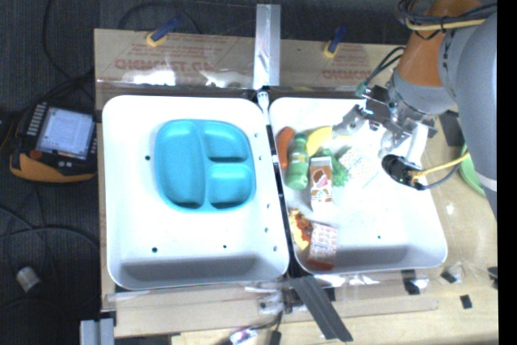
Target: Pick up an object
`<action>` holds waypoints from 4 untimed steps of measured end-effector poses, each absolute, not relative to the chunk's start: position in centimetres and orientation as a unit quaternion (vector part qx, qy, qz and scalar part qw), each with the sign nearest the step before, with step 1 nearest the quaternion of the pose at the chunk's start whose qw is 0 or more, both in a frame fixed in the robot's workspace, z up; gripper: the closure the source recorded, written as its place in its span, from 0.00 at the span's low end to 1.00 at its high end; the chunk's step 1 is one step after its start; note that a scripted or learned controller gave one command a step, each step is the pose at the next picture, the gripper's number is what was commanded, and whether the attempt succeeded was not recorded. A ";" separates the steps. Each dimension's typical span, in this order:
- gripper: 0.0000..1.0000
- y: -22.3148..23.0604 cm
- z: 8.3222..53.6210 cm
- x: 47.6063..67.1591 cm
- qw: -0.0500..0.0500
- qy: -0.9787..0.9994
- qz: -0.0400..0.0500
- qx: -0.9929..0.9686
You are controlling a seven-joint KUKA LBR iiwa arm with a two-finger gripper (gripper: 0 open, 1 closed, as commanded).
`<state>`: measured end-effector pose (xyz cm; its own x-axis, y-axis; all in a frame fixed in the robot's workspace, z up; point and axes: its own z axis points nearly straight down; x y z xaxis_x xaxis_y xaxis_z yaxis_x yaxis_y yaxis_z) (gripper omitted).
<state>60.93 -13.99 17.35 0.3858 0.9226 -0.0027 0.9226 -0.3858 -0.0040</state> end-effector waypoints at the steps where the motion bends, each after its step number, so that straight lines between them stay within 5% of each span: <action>1: 0.00 -12.2 17.8 66.8 0.000 -0.575 0.002 -0.818; 2: 0.00 -10.7 9.7 60.0 -0.007 -0.626 -0.005 -0.780; 3: 0.00 -9.6 9.0 55.2 -0.005 -0.555 -0.005 -0.832; 4: 1.00 -9.6 10.0 55.2 -0.004 -0.555 -0.006 -0.832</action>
<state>55.23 -9.58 10.00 0.3830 0.9237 0.0052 0.9236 -0.3831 0.0134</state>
